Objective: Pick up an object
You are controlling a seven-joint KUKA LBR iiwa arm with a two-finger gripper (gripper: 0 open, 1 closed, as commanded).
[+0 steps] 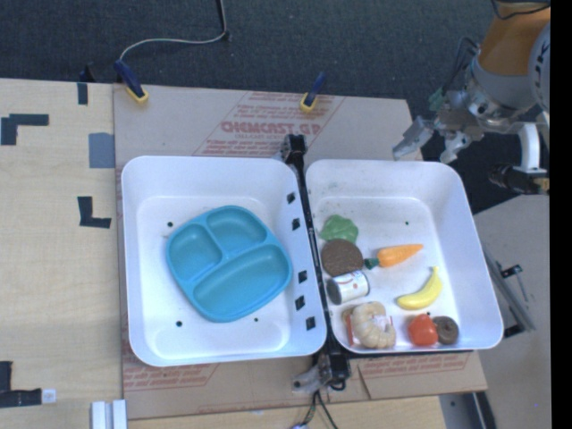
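Note:
My gripper (432,144) hangs above the far right corner of the right bin (465,204), its two grey fingers spread open with nothing between them. Below it in that bin lie a green leafy piece (340,229), a brown round patty (341,257), an orange carrot (399,255), a yellow banana (421,290), a small can (349,287), a pale bread-like lump (371,324), a red tomato (423,330) and a brown ring (445,330). All of them lie apart from the gripper.
The left bin (143,195) holds a blue divided plate (229,262). A black divider (302,231) runs between the bins. Cardboard (259,123) lies under both, held by two clamps (132,82) at the back.

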